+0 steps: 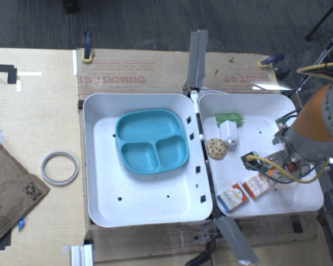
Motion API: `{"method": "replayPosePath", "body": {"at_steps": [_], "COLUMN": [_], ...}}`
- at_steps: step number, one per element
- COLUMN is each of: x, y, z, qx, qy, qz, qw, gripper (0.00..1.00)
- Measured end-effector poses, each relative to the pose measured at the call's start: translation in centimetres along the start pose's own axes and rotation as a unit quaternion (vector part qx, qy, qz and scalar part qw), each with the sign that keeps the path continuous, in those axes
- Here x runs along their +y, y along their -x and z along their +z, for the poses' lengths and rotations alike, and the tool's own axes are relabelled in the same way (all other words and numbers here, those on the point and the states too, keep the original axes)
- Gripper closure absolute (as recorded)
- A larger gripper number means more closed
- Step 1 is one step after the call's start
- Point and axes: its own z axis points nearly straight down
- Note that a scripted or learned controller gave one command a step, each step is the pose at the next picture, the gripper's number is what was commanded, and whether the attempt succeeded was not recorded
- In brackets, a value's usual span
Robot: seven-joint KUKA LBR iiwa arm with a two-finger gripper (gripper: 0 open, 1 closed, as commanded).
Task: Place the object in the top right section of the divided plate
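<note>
Plate [151,113] is seen in the left bin [150,198], teal, split into one large section on the far side and two smaller on the near side. All loose objects are found in the right bin [261,127] (which one is meant by the task cannot be told): green piece [228,118] at the far end, white block [228,132] touching it, cookie [216,148] just beside the block near the divider wall, red carton [257,185] and blue carton [231,197] side by side at the near end. Gripper [288,166] is held low over the right bin's right side, near the red carton; its opening cannot be told, and nothing is seen gripped. Tape ring [59,167] is left on the bench, well apart from both bins.
</note>
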Motion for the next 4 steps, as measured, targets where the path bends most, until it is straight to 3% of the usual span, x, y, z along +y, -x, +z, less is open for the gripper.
{"method": "replayPosePath", "body": {"at_steps": [1,2,3,4], "x": [0.2,1.8,-5.1,-1.2], "y": [-10.6,-12.8,-2.7,-5.0], "z": [0.2,0.3,0.3,0.2], "qx": [-0.003,-0.006,-0.006,-0.003], "qy": [0.016,0.011,0.014,0.015], "qz": [-0.055,0.007,-0.076,0.005], "qw": [0.9983,0.9999,0.9970,0.9999], "gripper": [1.00,1.00,1.00,1.00]}}
